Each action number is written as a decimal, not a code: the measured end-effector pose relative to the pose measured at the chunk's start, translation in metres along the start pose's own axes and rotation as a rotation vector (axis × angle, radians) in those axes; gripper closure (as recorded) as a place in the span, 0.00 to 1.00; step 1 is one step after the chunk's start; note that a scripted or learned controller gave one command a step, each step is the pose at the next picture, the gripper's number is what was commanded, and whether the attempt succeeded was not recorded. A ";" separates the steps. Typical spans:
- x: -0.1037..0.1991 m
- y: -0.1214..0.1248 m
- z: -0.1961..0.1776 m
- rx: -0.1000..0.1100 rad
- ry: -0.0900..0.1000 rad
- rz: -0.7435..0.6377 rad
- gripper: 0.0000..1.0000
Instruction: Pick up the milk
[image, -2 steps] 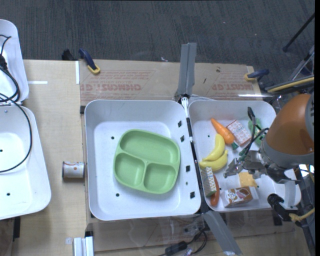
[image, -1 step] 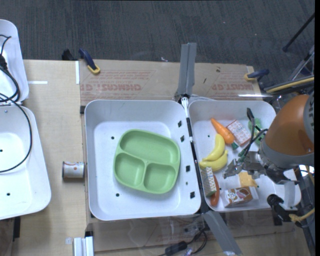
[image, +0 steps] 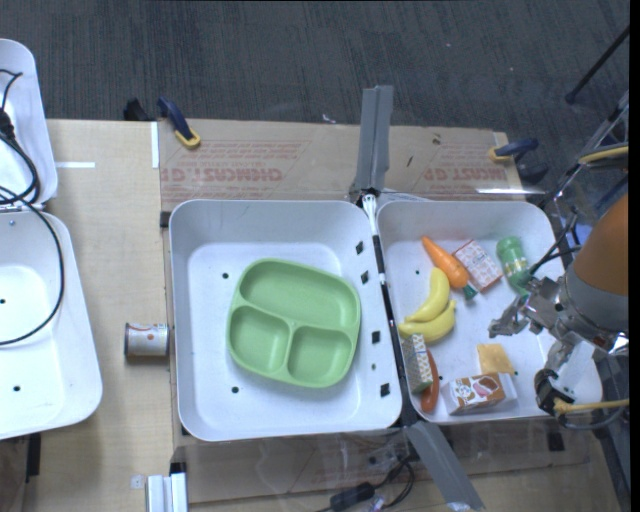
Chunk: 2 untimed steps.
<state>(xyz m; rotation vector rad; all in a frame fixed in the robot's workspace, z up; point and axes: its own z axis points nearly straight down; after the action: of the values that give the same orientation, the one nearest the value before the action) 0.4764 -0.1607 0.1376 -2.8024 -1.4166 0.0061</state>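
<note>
A grey robot arm with an orange band is reaching into the right white bin (image: 400, 240), its two-finger gripper (image: 520, 312) hovering near the bin's right side; whether it is spread or closed cannot be told. The small brown-and-white milk carton (image: 482, 392) is lying at the bin's near edge, well apart from the gripper, beside a yellow banana (image: 434, 306). Nothing is being held, so the whole pick seems still ahead.

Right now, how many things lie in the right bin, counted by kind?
Fruit and vegetables: 3, banana, carrot, red pepper
Cartons and boxes: 3, milk, small box, snack bar
Bottles: 1, green bottle
Yellow piece: 1, cheese wedge
Total: 8
</note>
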 end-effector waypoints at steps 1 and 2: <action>0.066 0.009 0.046 -0.002 0.001 0.105 0.00; 0.018 -0.009 -0.027 0.000 0.000 0.071 0.00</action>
<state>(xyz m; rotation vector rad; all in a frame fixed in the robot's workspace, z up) 0.4801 -0.1412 0.1649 -2.8508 -1.3164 0.0057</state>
